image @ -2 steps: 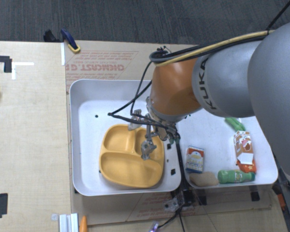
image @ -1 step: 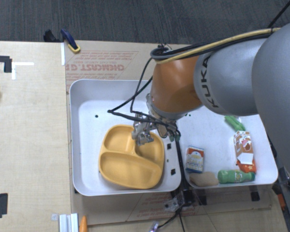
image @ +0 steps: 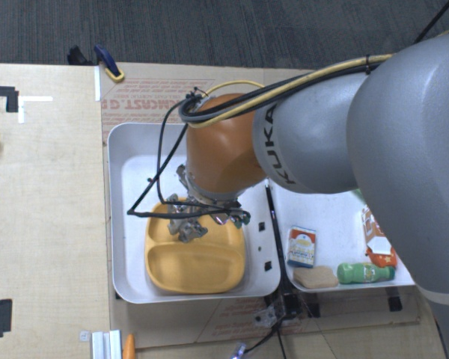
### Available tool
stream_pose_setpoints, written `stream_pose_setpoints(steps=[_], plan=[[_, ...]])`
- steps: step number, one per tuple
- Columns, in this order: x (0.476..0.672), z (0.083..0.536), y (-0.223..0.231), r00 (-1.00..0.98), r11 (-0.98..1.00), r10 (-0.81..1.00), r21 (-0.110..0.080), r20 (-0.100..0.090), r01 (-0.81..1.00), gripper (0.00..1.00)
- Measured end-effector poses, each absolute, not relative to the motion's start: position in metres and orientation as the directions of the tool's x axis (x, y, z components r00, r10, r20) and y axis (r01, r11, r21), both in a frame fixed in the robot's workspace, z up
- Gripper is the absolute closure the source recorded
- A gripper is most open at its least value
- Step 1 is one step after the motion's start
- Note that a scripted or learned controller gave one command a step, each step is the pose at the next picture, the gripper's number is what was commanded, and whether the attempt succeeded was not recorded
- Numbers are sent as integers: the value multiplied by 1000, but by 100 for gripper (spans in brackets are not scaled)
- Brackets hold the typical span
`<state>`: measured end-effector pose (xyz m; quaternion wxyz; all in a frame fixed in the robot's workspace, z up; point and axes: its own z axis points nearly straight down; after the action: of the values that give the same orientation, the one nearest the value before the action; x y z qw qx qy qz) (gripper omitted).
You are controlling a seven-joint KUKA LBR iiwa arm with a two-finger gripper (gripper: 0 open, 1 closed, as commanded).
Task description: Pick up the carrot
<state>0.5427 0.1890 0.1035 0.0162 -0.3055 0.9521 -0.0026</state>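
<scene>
Grey arm with orange band (image: 221,152) fills centre-right, metal gripper (image: 188,226) low over a yellow plastic tray (image: 198,264) in the left white bin (image: 123,223); finger state unclear. Carrot not identifiable. Light wooden bench (image: 45,253), dark carpet (image: 209,13) at top.

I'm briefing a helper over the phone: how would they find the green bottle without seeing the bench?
Start at the right-hand white bin, beside the one holding the yellow tray. Along its near edge lies the green bottle on its side, next to a tan bread-like piece. It is the only green thing there.
</scene>
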Motion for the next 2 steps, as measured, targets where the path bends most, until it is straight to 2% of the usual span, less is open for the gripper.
stream_pose_setpoints(steps=[1,2], plan=[[524,130,174,-893,893,-450,0,-6,-450,100],[514,147,156,-995,995,-95,0,-2,-95,100]])
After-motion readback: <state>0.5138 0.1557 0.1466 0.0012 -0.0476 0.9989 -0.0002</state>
